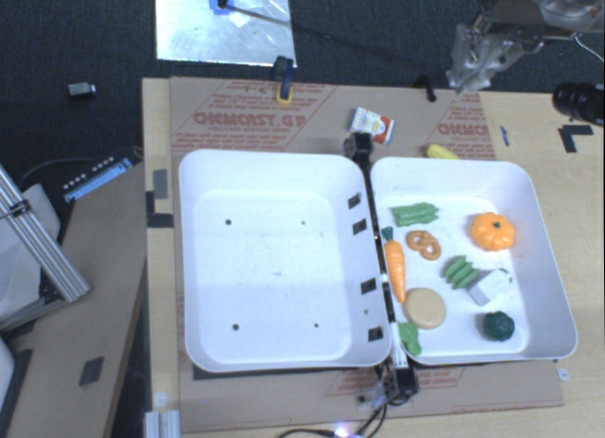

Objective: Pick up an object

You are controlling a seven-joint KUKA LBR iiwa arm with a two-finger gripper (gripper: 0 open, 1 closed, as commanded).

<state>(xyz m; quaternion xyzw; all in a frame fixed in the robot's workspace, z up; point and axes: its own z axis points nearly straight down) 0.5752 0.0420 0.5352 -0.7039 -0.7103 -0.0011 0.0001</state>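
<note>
1 camera is looking down on the bench [161, 266] from above at a slant, facing toward the far edge, where dark floor and a shiny metal sheet [224, 10] are showing. It is sitting far enough back that both white bins are fitting whole within the frame, the left bin [274, 256] lying near the centre and the right bin [539, 237] reaching toward the right side. The arm's gripper [470, 65] is entering at the upper right corner, above the bench's far edge. No second view is sharing the scene.
</note>
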